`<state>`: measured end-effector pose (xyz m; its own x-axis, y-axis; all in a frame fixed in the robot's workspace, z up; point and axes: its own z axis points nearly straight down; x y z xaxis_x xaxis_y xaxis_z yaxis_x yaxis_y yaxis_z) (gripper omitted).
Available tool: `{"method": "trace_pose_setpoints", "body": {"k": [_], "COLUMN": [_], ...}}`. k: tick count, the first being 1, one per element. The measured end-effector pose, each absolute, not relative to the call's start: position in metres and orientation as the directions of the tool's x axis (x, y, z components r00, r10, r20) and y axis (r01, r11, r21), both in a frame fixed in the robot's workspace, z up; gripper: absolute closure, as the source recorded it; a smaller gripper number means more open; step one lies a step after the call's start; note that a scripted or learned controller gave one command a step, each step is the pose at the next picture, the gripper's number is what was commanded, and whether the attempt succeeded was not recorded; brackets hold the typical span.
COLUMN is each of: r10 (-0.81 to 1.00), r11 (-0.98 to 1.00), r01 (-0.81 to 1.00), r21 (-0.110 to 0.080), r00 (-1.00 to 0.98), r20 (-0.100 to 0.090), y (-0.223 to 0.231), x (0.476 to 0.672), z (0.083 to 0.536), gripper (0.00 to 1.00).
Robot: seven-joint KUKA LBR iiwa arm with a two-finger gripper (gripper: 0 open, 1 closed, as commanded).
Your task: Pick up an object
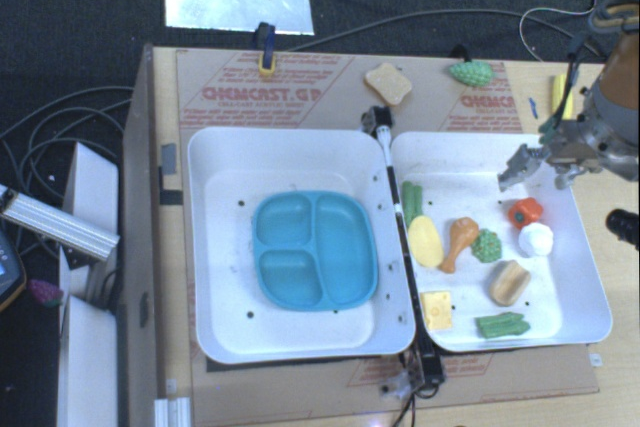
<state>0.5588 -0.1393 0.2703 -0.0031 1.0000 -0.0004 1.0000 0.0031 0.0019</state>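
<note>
Dark carpet surrounds the table [300, 80], two white bins side by side. The arm is cut off at right; its gripper [540, 167] hovers over the right bin [590, 315], fingers spread, nothing between them. Eight toy foods lie below, tomato [525, 211] nearest. One blue tray [315, 250] sits in the left bin [215, 215].

Two white bins sit side by side on the bench. The left bin [215, 245] carries a blue divided plate [314, 249]. The right bin [585, 300] is crowded: a green pod [411, 201], a yellow piece [425, 242], a drumstick [459, 241], a broccoli floret [487, 246], a tomato [525, 211], a white egg [536, 240], a bread roll [509, 282], a cheese block [437, 309] and a green bean [502, 324]. The gripper [540, 167] hangs over the bin's far right corner, above the tomato, nothing seen between its fingers. Beyond the bins lie a toast slice [388, 83] and a green leafy piece [472, 72].
</note>
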Motion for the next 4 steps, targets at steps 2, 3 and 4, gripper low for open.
{"method": "trace_pose_setpoints", "body": {"k": [2,3,4], "r10": [1.000,1.000,1.000], "r11": [0.002,0.002,0.003], "r01": [1.000,1.000,1.000], "r21": [0.014,0.022,0.023], "r00": [-0.002,-0.001,-0.002], "r20": [-0.002,-0.011,-0.011], "y": [-0.120,-0.124,-0.124], "x": [0.558,0.559,0.560], "z": [0.089,0.101,0.112], "gripper": [0.00,1.00,1.00]}}
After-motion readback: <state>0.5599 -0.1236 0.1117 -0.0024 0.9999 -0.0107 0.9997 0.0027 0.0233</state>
